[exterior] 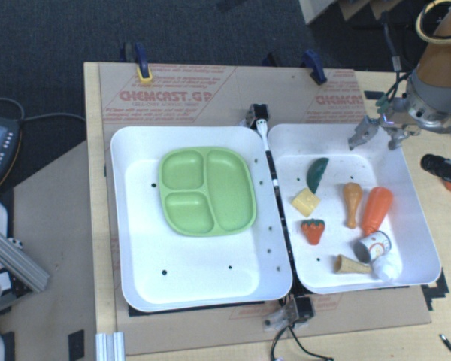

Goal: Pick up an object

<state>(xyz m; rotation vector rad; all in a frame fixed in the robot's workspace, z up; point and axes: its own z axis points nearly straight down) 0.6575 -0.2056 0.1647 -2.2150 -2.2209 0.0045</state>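
Note:
The right bin (413, 201) holds several toy foods: a dark green vegetable (317, 174), a yellow cheese wedge (306, 201), a red strawberry (313, 232), a brown drumstick (352, 201), an orange carrot (376, 209), a small can (374, 245) and a tan cone (351, 264). My gripper (377, 137) hangs over that bin's far right corner. It is open, with nothing between its fingers. It is well behind the carrot and drumstick and to the right of the green vegetable.
A green divided plate (208, 190) lies in the left bin (135, 224). A pale crumpled item (388, 268) sits by the can. Blue clamps (313, 66) hold the board's far edge. The bins' shared rim (276, 201) runs down the middle.

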